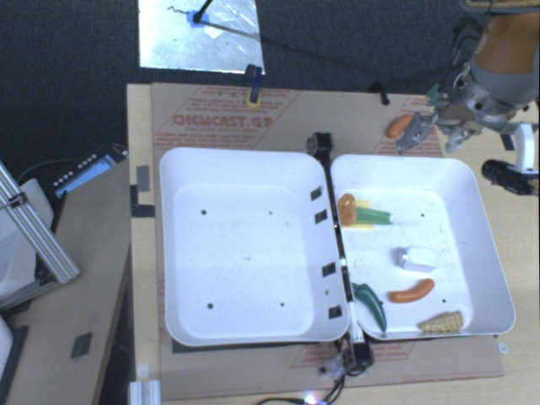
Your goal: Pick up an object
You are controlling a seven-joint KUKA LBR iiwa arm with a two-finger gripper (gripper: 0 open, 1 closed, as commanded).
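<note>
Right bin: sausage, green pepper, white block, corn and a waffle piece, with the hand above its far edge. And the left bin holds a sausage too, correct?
Not quite. In the camera view the left bin holds no sausage; the sausage lies in the right bin. The rest stands, including the hand above that bin's far edge.

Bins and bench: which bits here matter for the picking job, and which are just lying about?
For the job:
gripper
right bin
corn
white block
sausage
green pepper
waffle piece

Lying about:
left bin
silver sheet
yellow clamp
orange item on the bench
</note>
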